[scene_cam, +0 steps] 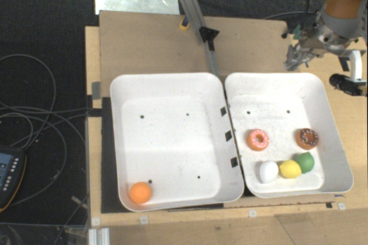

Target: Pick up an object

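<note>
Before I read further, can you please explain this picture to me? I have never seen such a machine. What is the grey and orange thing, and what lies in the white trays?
The grey and orange thing is a robot arm reaching in from the right. Its grasping tool hangs above the far edge of the right bin; I cannot tell whether it is open or shut, and nothing is seen in it. One fixed camera looks down at a slant on a wooden bench with two shallow white bins side by side. The left bin holds an orange ball in its near corner. The right bin holds a pink doughnut, a brown doughnut, and a row of a white ball, a yellow lemon and a green fruit.
</note>
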{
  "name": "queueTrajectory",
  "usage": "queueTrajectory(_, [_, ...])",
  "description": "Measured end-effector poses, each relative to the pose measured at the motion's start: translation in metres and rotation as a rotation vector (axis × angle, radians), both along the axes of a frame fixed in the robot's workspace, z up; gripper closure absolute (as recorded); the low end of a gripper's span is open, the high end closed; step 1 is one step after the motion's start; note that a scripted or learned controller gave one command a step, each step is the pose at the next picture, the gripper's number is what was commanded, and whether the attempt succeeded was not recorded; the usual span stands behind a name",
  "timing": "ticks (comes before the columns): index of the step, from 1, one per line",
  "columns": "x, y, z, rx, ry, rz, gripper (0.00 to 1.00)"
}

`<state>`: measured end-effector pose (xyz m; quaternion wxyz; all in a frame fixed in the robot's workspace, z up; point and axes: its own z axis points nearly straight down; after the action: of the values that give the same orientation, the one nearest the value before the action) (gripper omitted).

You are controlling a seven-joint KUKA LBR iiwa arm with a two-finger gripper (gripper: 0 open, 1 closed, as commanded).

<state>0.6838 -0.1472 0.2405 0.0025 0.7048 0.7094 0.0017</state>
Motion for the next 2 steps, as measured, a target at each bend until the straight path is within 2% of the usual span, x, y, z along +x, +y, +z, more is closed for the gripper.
queueTrajectory(2, [0.002,0.109,-0.017,0.004,0.004,0.005,1.00])
